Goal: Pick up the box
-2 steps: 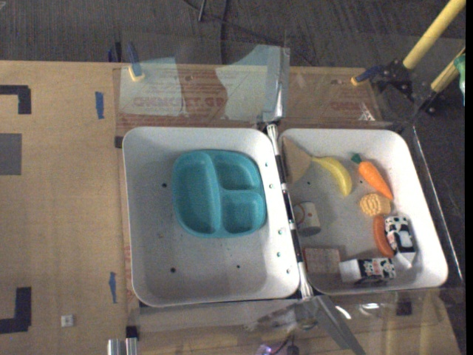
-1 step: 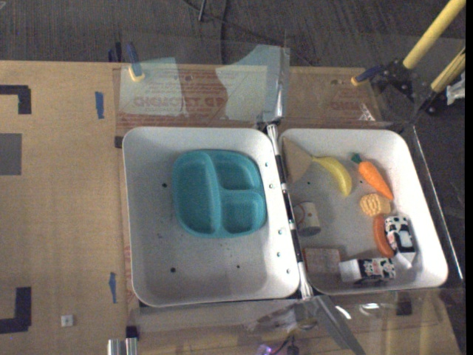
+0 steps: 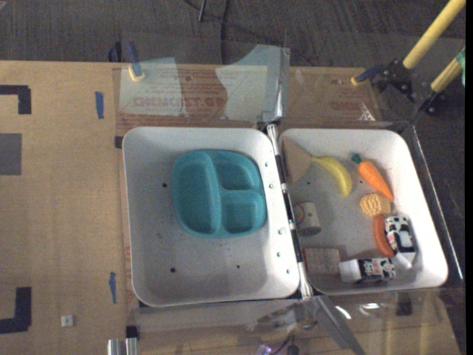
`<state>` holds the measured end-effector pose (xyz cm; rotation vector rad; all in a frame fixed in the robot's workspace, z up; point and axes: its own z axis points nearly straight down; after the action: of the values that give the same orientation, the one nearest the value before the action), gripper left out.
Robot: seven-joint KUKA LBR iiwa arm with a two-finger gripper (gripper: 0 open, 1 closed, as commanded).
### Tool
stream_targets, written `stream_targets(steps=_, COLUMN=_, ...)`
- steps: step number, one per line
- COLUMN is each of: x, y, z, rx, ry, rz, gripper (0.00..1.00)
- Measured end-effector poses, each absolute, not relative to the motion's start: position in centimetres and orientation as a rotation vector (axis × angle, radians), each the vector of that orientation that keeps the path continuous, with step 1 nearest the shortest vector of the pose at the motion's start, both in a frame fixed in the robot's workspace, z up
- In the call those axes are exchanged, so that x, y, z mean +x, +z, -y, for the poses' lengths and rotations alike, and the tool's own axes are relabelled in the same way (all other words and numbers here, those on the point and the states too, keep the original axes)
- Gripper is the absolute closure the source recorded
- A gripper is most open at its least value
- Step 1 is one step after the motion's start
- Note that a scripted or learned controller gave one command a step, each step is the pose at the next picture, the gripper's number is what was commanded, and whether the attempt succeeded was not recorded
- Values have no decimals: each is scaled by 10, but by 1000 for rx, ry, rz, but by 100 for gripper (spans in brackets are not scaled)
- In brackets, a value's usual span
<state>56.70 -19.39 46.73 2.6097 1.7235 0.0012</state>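
The right bin (image 3: 427,198) holds several small items. A black-and-white cow-patterned box (image 3: 403,235) lies near its right wall, next to an orange piece (image 3: 379,237). A second cow-patterned carton (image 3: 371,270) lies on its side along the front wall. Beside it sits a tan, box-like block (image 3: 321,257). I cannot tell which of these the task means.
A teal divided plate (image 3: 219,192) lies in the left bin (image 3: 148,257). The right bin also holds a banana (image 3: 336,174), a carrot (image 3: 375,180), a waffle-like piece (image 3: 374,204), a tan wedge (image 3: 295,158) and a small cylinder (image 3: 307,218). Yellow poles (image 3: 436,28) stand at the back right.
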Motion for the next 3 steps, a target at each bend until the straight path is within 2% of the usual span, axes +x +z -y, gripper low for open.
stream_targets(steps=3, x=571, y=500, z=189, rx=2589, ry=3, rz=-1731, gripper=100)
